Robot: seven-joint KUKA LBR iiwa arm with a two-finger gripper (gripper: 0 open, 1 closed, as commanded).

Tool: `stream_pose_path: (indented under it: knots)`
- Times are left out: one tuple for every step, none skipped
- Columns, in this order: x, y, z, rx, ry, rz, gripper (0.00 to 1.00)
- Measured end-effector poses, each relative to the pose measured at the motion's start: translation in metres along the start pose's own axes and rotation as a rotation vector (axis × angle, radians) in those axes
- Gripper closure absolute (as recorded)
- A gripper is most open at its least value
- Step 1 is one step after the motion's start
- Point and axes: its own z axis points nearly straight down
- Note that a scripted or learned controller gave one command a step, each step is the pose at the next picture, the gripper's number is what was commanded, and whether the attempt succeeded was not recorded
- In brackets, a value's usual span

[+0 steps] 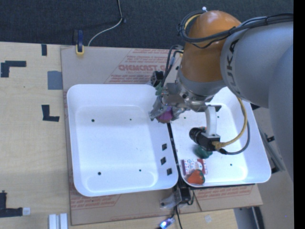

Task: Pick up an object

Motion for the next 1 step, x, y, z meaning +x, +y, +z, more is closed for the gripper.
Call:
stream_pose_path:
  knots:
    - [0.0493,0.017,-0.0119,-0.007,0.001,-0.003,1.0]
